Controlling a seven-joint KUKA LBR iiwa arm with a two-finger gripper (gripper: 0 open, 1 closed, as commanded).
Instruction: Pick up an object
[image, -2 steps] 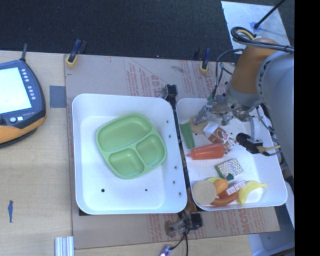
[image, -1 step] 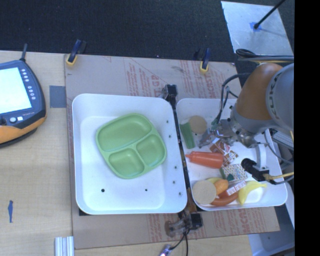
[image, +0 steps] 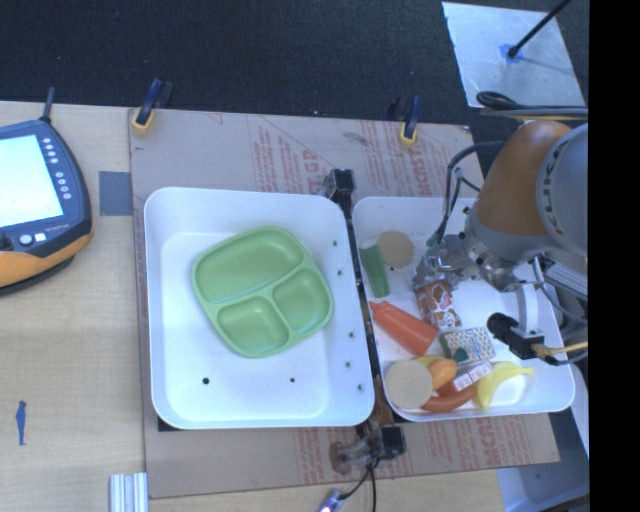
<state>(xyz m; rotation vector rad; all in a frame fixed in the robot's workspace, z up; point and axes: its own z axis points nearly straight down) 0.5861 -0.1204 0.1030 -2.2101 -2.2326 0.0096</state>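
Camera view showed the end effector (image: 437, 268) low in the right bin (image: 560, 400) over a snack packet (image: 440, 303), grip state impossible to tell; a steady, centred descent onto it seemed best.

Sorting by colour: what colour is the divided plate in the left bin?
Light green plate, clear in the camera view.

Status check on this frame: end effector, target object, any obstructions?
End effector low in right bin, over brown packet; no grasp visible. Orange carrot, yellow banana crowd close by. Green divided plate alone in left bin.
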